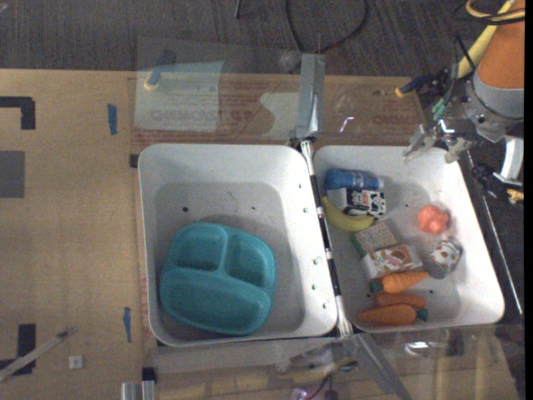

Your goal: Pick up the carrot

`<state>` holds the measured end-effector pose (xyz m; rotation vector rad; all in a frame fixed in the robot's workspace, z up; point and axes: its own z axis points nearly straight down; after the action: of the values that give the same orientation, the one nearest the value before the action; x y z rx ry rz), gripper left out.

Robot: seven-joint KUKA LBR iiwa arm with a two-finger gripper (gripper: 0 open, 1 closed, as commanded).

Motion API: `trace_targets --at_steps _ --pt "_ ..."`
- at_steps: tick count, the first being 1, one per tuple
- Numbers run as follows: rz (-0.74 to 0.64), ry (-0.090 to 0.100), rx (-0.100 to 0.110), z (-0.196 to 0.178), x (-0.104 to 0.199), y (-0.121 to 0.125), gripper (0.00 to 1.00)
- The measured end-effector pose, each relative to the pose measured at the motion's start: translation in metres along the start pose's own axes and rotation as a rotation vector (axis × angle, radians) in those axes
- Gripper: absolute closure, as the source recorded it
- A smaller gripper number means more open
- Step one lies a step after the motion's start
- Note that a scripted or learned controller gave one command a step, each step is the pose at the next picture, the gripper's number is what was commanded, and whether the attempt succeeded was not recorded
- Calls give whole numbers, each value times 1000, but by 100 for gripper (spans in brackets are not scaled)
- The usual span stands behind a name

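Watching the feed from my desk, here's where things sit. The gripper (pixel 441 140) is parked up over the far right corner of the right bin (pixel 487 294), just above its top rim, with the arm's orange band (pixel 506 52) showing at the right edge of the view. From this angle the business end is just a tangle of metal and cables, so I honestly can't tell how it's set. There are two carrots in that right bin, both lying down near its front edge. One carrot (pixel 402 282) sits a bit further back, touching or just under a small white and red box (pixel 390 261); the other carrot (pixel 388 314) lies right along the front wall, just below the first. Both are well apart from the gripper, basically at the opposite end of the bin. Other stuff in there: a blue and white bottle (pixel 353 180) at the back left, a little milk carton with a cow print (pixel 365 200) just in front of it, a banana (pixel 346 217) tucked under the carton, a cracker-looking square (pixel 376 237), an orange-pink lumpy thing (pixel 433 219) on the right side, and a small tipped-over can (pixel 445 257) below that. The left bin (pixel 158 173) has a teal divided plate (pixel 218 277) lying in its front half.
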<state>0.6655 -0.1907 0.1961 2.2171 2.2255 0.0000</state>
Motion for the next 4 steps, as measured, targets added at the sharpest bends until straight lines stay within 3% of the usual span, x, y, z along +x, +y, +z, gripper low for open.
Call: trace_targets --at_steps 1,2,3,4 --pt "-444 0 -1 97 -6 -81 0" --pt "-468 0 -2 65 -11 -167 0" --pt "-606 -9 -10 85 20 -175 0" --pt "-945 -21 -9 71 73 -182 0"
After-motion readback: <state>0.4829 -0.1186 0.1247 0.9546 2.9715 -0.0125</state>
